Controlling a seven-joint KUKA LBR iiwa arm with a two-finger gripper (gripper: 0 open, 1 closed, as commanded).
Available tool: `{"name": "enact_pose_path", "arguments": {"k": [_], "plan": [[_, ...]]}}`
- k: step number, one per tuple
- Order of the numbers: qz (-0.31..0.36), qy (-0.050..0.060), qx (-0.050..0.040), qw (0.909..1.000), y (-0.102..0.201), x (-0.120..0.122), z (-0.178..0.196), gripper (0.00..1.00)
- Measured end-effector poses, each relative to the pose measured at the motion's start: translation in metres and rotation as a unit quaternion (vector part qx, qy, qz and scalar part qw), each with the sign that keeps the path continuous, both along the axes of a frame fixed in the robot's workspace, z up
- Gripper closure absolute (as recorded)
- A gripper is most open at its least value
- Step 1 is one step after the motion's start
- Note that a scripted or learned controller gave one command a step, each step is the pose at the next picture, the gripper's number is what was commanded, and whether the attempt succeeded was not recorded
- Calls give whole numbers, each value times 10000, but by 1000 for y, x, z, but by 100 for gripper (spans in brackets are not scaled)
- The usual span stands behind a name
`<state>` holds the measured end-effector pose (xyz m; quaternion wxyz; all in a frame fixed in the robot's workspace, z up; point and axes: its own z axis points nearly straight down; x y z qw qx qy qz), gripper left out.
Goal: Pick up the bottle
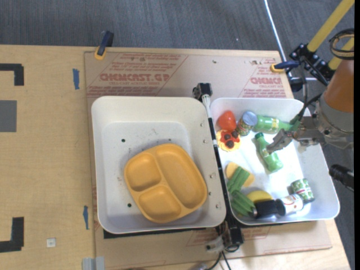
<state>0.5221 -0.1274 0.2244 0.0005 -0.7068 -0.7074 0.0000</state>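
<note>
Bench, right bin (329, 176) | gripper (286, 134) at 3 o'clock, spread open, empty | over green bottle (268, 153)

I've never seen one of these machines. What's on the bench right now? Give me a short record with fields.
left bin: holds a yellow divided plate
right bin: holds toys and bottles
green bottle: lies mid-bin, just under the tool
second green bottle: lies near the far wall
dark-capped bottle: lies near the front wall
tool: over the right bin, at the green bottle
arm: comes in from the right
</note>
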Motion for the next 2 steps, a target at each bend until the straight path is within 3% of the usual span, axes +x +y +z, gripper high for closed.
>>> {"name": "enact_pose_path", "arguments": {"k": [1, 2], "plan": [[-1631, 15, 6, 9866, -12, 31, -122, 0], [-1634, 9, 4, 9866, -12, 32, -112, 100]]}}
